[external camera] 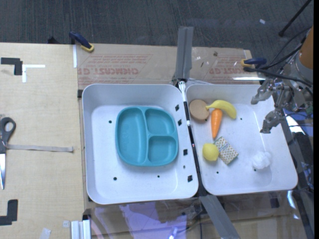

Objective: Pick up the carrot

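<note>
The orange carrot (215, 123) lies in the right bin (279, 180), near its left wall, pointing toward the front. It sits just under a yellow banana (224, 108) and beside a brown potato-like piece (198, 110). My gripper (269, 109) hangs over the bin's right edge, well to the right of the carrot, with its two fingers spread apart and nothing between them.
A lemon (211, 152) and a patterned sponge block (226, 150) lie in front of the carrot. A white crumpled item (261, 160) rests at the bin's right. The left bin (94, 183) holds a teal divided plate (147, 136). Scissors (5, 138) lie on the bench at far left.
</note>
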Controlling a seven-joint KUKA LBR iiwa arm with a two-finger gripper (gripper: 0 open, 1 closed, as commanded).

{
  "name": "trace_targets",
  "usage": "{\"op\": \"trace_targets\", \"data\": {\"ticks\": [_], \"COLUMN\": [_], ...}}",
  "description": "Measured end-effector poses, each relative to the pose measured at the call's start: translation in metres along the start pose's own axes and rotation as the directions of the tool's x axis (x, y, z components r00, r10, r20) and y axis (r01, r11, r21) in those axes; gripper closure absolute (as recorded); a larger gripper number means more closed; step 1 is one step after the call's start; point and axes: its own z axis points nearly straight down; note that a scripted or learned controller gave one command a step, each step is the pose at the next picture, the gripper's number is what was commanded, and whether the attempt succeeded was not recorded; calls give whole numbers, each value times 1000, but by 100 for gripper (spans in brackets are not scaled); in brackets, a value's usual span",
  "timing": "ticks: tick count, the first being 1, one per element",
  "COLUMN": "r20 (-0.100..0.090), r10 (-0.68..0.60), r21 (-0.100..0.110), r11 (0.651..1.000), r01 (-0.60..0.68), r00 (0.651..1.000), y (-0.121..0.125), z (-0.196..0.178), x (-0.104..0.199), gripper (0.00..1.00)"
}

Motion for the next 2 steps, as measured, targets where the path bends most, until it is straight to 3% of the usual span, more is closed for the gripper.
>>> {"op": "trace_targets", "data": {"ticks": [1, 2], "r20": [0, -1], "r10": [-68, 6], "r21": [-1, -1], "r11": [998, 1000], "r01": [68, -6], "r00": [998, 1000], "y": [69, 59], "z": [83, 150], "x": [-21, -32], "gripper": [0, 0]}}
